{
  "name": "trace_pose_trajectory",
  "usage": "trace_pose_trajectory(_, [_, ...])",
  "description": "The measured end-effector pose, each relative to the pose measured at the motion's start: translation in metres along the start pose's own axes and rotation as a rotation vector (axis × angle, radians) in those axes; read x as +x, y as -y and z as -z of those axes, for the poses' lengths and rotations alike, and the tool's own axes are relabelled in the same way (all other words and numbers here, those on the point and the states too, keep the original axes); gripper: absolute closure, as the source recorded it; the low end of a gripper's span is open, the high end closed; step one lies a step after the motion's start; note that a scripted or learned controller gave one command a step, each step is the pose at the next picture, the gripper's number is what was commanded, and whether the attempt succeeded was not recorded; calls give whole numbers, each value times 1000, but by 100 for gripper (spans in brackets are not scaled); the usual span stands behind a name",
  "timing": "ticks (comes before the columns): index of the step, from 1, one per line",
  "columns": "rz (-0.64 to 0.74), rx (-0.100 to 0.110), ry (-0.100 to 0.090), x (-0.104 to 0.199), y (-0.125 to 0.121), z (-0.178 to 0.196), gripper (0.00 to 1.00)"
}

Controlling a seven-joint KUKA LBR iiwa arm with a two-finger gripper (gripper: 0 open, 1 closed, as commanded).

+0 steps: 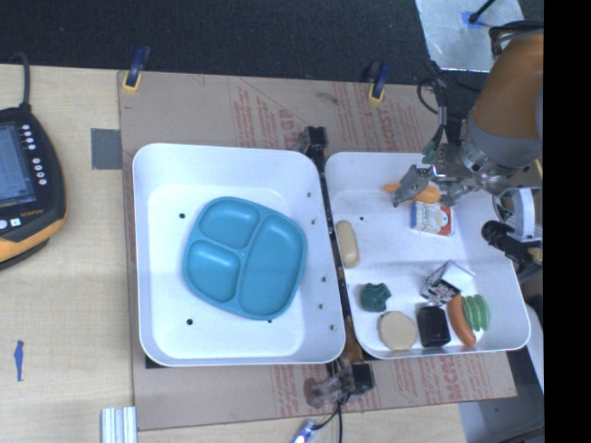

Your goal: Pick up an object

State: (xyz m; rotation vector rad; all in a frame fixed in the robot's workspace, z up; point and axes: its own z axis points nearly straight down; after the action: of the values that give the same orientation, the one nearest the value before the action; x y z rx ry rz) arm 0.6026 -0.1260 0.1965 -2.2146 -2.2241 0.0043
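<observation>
My gripper (427,179) hangs low over the far part of the right bin (369,175), with the grey arm and its orange band (515,72) behind it. A small orange piece (407,189) lies right at the gripper's tip; whether it is held cannot be made out. Just below sits a white packet with blue and red print (432,218). Further forward in the same bin lie a tan roll (346,243), a dark green lump (374,295), a beige disc (398,330), a black block (432,326), an orange carrot (460,322), a green piece (476,311) and a silvery wrapper (444,281).
The left bin (157,178) holds a blue divided plate (245,257). A black and orange pendant (23,183) lies on the bench at the far left. Clamps (136,68) pin the cardboard mat at the back edge.
</observation>
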Motion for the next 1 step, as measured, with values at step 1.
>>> trace_pose_trajectory(1, [2, 1, 2, -20, -45, -85, 0])
